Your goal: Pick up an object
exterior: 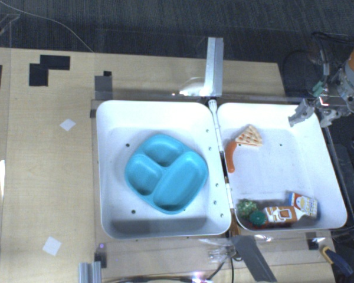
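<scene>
The right bin [295, 164] holds several small things. A tan waffle-like wedge [248, 137] lies near its back left, and an orange sausage-shaped piece [230, 156] rests against the left wall. At the front lie a green leafy piece [246, 207], a small teal piece [257, 218] and an orange and white carton [290, 211] on its side. My gripper [314, 114] hovers over the bin's back right corner, open, with nothing between its fingers. It is well away from all of these things.
The left bin [115, 217] holds a blue divided plate [166, 173]. A metal post [215, 66] stands behind the wall between the bins. Cables and dark floor lie beyond the bench at the right.
</scene>
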You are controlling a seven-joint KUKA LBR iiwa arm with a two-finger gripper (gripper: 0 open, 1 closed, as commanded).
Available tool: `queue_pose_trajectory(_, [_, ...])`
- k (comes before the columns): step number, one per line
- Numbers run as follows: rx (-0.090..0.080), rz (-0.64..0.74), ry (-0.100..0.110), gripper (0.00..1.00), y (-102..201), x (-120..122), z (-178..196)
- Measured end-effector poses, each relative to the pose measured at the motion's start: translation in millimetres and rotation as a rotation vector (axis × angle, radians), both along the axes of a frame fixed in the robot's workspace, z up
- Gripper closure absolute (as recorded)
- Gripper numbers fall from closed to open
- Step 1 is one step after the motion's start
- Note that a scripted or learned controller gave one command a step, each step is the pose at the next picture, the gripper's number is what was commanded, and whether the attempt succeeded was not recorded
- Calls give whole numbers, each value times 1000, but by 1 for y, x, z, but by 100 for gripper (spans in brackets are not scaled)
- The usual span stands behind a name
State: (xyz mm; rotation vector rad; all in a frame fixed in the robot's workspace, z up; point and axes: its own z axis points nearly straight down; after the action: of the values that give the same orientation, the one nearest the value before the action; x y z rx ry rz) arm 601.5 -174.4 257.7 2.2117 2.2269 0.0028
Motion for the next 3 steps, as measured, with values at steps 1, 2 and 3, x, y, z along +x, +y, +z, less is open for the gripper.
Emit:
queue_pose_trajectory(1, [1, -113, 2, 0, 35, -77, -124])
queue_pose_trajectory(2, [-1, 71, -7, 0, 83, -58, -168])
queue_pose_trajectory(3, [-2, 429, -3, 0, 65, -24, -143])
